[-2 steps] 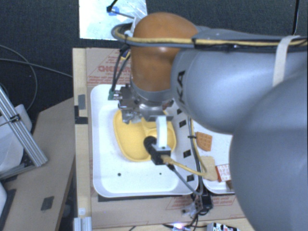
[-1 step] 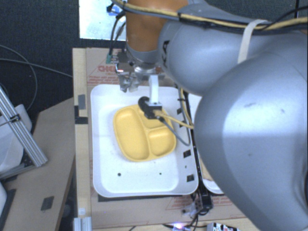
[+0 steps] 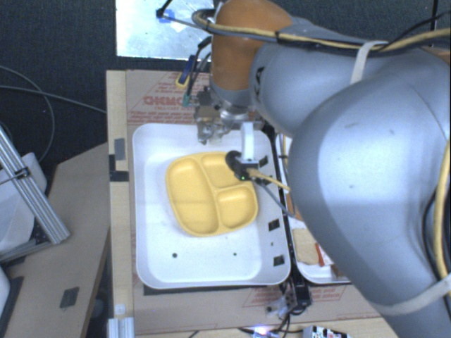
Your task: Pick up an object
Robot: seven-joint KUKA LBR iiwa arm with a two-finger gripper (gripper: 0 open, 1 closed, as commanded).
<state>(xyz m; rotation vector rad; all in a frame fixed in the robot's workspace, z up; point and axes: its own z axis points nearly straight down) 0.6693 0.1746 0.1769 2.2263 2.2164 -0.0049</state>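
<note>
The yellow plate point(image 3: 208, 196) lies flat in the white bin point(image 3: 204, 263), not picked up yet, with the gripper point(image 3: 210, 132) just by its far edge, and I cannot tell if the gripper is open or closed, so grabbing and lifting are left.

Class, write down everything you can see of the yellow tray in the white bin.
The tray is pale yellow and looks like matte plastic, with rounded corners and a raised rim. Ridges split it into three compartments, one long and two smaller, all empty. It lies flat, right way up, on the floor of the left bin, turned slightly askew to the walls. The gripper is at its far edge; whether they touch cannot be told.
</note>
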